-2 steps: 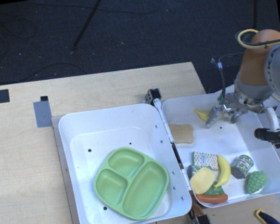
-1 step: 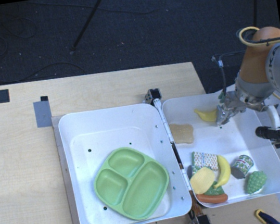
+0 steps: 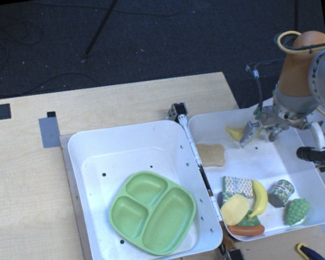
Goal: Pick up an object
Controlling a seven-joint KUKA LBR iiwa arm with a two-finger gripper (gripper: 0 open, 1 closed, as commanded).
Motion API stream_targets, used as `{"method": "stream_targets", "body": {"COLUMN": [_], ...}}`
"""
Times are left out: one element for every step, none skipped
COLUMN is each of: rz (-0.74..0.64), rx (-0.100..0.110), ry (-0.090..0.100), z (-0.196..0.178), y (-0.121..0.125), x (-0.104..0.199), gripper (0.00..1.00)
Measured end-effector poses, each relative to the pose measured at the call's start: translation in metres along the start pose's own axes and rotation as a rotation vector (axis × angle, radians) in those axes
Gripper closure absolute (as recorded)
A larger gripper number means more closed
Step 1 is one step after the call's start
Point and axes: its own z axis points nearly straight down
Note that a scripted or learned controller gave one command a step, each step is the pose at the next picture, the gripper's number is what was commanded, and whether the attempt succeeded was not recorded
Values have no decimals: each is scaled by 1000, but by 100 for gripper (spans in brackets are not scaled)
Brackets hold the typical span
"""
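The left bin (image 3: 83, 169) holds a smooth, green, three-compartment plate (image 3: 153, 211). The right bin (image 3: 308, 183) holds a tan bread slice (image 3: 211, 154), a yellow piece (image 3: 234, 132) at its far side, a patterned packet (image 3: 238, 184), a banana (image 3: 259, 196), a can (image 3: 280, 192), and a bumpy green vegetable (image 3: 296, 211). The gripper (image 3: 253, 132) hangs just right of the yellow piece; whether it is open or closed cannot be told.

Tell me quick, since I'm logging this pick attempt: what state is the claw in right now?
Claw: low over the far part of the right bin, beside a small yellow piece; open or closed cannot be told, and no grasp is visible.
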Motion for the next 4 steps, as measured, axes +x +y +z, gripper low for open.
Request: {"method": "stream_targets", "body": {"rz": [0, -1, 0, -2], "rx": [3, 3, -1, 1], "ry": [1, 1, -1, 1], "z": [-8, -8, 9, 0], "y": [0, 0, 0, 0], "x": [0, 0, 0, 1], "gripper": [100, 0, 0, 100]}}
